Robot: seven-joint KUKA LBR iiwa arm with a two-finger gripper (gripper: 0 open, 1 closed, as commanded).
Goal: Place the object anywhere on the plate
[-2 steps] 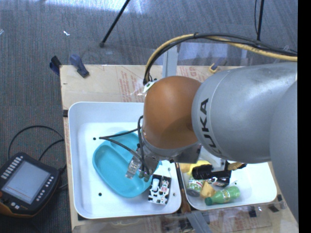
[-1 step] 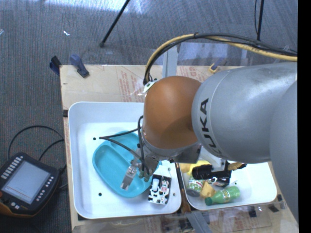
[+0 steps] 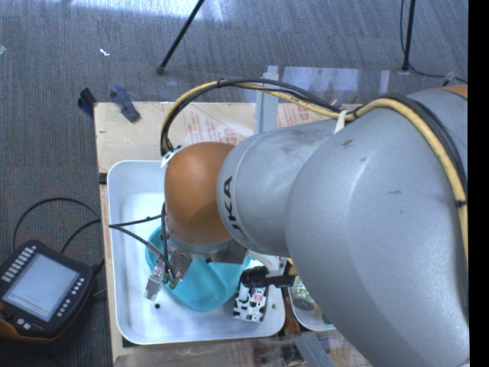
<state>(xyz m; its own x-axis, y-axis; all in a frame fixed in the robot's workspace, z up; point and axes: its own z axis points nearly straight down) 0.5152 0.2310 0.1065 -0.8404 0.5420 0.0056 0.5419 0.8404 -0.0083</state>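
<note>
Though half under the arm [image 3: 344, 205], turquoise plate [image 3: 200, 293] inside white bin [image 3: 124, 205].

a turquoise plate [image 3: 202, 295] in a white bin [image 3: 126, 205], beside a small white box [image 3: 250, 307] blotched with black, cow-like patches; the grey arm [image 3: 344, 228] wears an orange band [image 3: 195, 189] above a tan, red-printed counter [image 3: 130, 136] and grey ribbed carpet [image 3: 61, 44].

Lower left of frame: teach pendant [image 3: 42, 289] on grey carpet [image 3: 46, 67], pale screen facing up, black cable [image 3: 53, 205] looping above it. Blue clamp [image 3: 122, 102] at upper-left corner of wooden bench [image 3: 130, 138]. Tripod leg [image 3: 186, 27] slants across top centre. Left white bin [image 3: 122, 205] sits on bench.
</note>
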